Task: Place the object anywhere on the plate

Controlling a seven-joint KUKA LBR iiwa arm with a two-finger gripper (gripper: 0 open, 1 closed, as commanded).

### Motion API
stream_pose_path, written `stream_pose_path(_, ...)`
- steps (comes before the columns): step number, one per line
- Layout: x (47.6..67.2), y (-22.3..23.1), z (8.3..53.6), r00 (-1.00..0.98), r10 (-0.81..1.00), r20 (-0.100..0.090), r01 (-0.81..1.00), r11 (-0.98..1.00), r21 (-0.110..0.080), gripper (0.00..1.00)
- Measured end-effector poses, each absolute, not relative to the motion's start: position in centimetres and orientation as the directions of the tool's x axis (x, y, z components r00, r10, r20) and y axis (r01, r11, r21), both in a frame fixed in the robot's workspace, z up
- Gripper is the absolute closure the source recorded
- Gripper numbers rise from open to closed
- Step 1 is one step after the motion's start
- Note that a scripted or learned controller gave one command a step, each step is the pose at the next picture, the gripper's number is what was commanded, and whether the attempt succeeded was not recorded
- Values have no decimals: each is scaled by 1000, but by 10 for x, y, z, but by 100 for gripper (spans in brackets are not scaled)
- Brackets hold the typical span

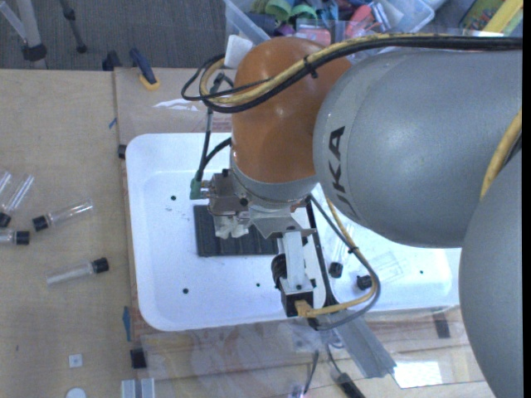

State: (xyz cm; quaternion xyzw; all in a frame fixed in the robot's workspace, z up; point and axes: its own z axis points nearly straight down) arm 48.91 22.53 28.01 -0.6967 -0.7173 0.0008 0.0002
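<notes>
Placement is judged not yet done. The gripper [235, 222] is poised over a dark plate [207, 240]; its state cannot be told.

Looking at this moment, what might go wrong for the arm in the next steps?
1. The arm's orange band and wrist cover much of the white bin, so the camera can hardly confirm any grasp.
2. The end effector sits low over the dark flat object; it may press or push it rather than lift it.
3. The loose cable hanging near the bin could snag.
</notes>
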Motion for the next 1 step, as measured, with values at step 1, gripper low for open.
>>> stream_pose_path(1,478,218,105,43,999,-1,999,-43,-4,100)
